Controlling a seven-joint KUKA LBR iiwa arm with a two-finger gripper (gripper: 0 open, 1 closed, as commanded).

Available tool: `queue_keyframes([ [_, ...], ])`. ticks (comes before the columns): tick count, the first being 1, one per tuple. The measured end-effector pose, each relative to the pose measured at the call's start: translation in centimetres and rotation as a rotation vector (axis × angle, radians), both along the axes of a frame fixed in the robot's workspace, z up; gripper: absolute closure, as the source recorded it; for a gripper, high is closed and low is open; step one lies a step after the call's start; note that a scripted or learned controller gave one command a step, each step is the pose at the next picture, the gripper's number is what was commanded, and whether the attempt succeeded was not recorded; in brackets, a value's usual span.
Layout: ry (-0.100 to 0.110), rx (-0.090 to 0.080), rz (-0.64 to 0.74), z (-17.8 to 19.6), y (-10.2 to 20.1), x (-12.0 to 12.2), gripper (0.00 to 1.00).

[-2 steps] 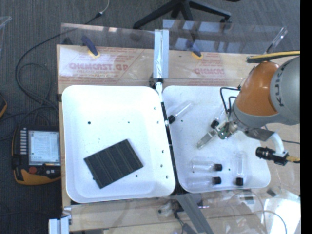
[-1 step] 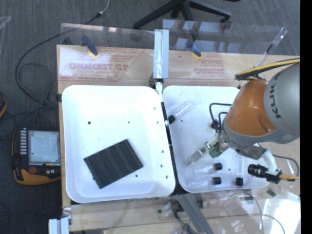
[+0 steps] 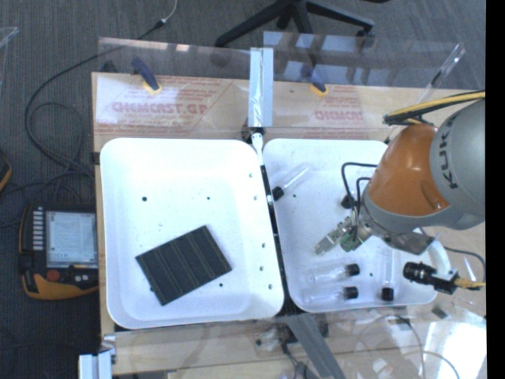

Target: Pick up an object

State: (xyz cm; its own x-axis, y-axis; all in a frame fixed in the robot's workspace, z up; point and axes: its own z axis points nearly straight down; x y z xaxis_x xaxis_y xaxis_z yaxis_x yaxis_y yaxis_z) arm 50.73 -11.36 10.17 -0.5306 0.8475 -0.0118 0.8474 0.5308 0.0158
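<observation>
Arm marked "KU…" on its grey shell; hand point(image 3: 341, 239) low over the right bin point(image 3: 316, 152) – can't tell its grip. Clear vials point(image 3: 327, 275) with black caps lie near it. Dark ribbed panel point(image 3: 184, 264) in the left bin point(image 3: 158, 152). Backboard point(image 3: 170, 105) lettering unreadable.

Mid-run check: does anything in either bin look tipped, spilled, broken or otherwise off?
Nothing looks spilled or broken. The dark ribbed panel lies flat but skewed in the left bin. In the right bin, several clear vials with black caps lie scattered on their sides near the gripper.
</observation>
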Motion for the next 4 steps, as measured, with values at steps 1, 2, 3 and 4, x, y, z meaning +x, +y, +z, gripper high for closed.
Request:
queue_keyframes([
  [1,0.019,0.000,0.078,12.5,-0.3,4.1,1.00],
  [2,0.019,0.001,0.151,12.2,8.8,9.3,1.00],
  [3,0.018,-0.001,0.049,17.0,1.8,12.6,1.00],
  [4,0.021,0.001,-0.049,11.0,8.0,15.4,1.00],
])
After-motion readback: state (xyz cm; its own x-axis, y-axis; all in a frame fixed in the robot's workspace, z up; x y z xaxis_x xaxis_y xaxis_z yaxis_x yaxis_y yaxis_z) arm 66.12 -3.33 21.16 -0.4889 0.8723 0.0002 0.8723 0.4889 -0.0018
